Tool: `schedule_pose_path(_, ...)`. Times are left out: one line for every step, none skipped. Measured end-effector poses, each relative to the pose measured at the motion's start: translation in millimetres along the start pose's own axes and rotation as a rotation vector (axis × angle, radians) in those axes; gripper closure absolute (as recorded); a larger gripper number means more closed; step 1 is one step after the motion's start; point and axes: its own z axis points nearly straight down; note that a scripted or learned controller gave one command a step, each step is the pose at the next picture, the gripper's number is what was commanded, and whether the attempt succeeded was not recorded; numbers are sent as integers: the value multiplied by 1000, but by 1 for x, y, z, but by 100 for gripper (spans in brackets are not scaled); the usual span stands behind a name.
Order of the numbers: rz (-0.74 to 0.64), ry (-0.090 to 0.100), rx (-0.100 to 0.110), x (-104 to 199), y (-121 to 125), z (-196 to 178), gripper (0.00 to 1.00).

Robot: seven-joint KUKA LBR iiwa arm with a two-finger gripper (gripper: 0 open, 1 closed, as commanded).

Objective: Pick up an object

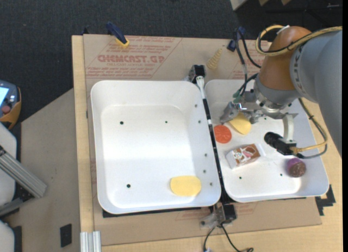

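The grey arm point(318, 60) reaches in from the right, its orange band point(280, 60) above the wrist, and bends down over the far part of the right bin point(272, 188). Its gripper point(240, 114) hangs low just above a pale yellow wedge-shaped piece point(241, 126); whether it is open or closed on anything cannot be told. Just left of the wedge lies a round orange-red object point(222, 134). Nearer sits a small brown and white packet point(243, 155), and to the right a dark purple ball point(296, 167). In the left bin point(147, 136) a yellow oval piece point(185, 185) lies at the near right corner. Both bins rest on a cardboard-covered surface point(141, 55).
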Motion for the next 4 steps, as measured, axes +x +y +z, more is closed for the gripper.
schedule_pose_path(-1,-1,-6,-2,15,0,0)
schedule_pose_path(2,-1,-1,-33,2,0,0)
schedule_pose_path(-3,-1,-5,-6,15,0,0)
schedule_pose_path(1,1,1,-3,-13,0,0)
